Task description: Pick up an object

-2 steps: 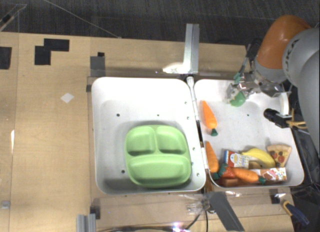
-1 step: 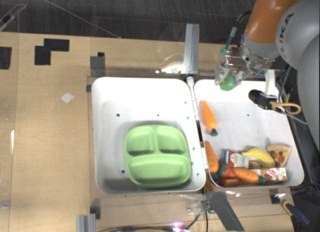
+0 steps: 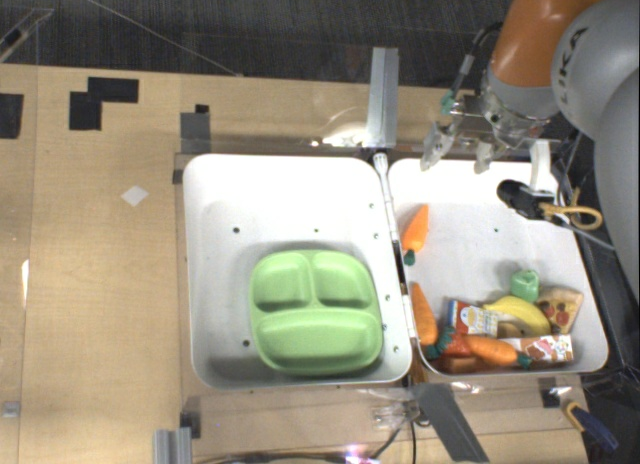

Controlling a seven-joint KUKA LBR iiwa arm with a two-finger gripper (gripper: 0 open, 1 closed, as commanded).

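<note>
Jaws (image 3: 458, 158) spread and empty above the right bin's (image 3: 470, 252) far rim, arm (image 3: 570, 42) cut off at right, banana (image 3: 515, 309) half buried among heaped toy food, carrot (image 3: 416, 227) apart.

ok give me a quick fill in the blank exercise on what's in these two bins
1. The green divided plastic tray lies in the ____ bin.
2. The yellow banana lies in the ____ bin.
3. The lone orange carrot lies beside the ____ between the bins.
4. The gripper hangs over the right white bin's ____ edge.

Missing words: left; right; divider; far
</note>
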